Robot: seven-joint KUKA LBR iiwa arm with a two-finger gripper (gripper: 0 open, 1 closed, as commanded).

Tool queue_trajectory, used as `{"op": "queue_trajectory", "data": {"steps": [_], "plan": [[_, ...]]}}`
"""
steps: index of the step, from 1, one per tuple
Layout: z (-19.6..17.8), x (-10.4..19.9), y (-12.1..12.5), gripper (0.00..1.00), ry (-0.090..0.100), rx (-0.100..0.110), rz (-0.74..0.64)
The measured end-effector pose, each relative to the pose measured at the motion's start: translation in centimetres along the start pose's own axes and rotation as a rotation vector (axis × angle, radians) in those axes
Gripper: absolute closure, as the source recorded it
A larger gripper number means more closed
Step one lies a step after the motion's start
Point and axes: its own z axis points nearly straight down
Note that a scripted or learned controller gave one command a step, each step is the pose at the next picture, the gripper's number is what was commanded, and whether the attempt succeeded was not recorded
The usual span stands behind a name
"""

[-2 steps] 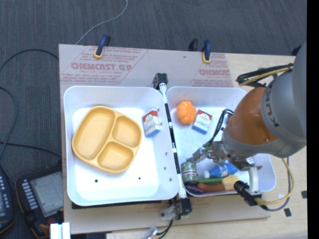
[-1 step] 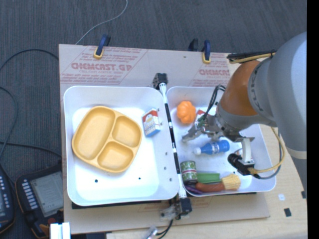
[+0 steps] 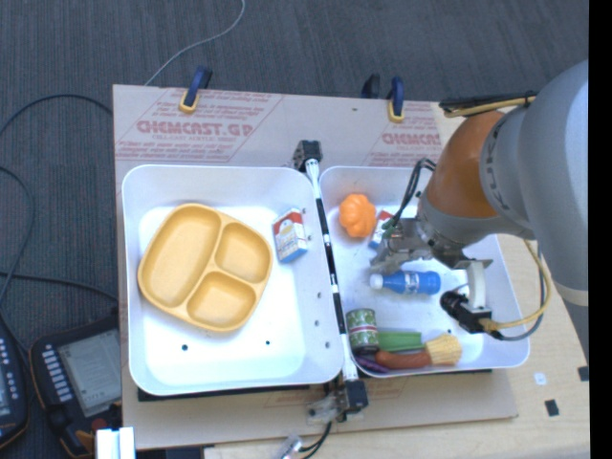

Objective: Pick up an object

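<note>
Right now I have the gripper point(image 3: 394, 253) low in the right bin point(image 3: 512, 352), just above the blue-and-white bottle point(image 3: 409, 281); whether it's gripping, I can't tell.

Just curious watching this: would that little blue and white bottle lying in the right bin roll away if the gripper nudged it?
Probably. The bottle lies on its side and looks round, so a sideways nudge would likely roll it on the smooth white bin. It looks small and plastic, so probably light and rather slippery.
</note>
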Motion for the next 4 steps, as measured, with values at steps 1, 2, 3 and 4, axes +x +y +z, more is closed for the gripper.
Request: {"op": "queue_trajectory", "data": {"steps": [1,2,3,4], "plan": [[0.0,0.0,0.0,0.0,0.0,0.001,0.0],[1.0,-0.4,-7.3,0.0,0.001,0.001,0.002],[-0.1,-0.4,-7.1,1.0,0.002,-0.003,0.002],[-8.7,3.2,-1.1,1.0,0.003,0.008,-0.001]]}}
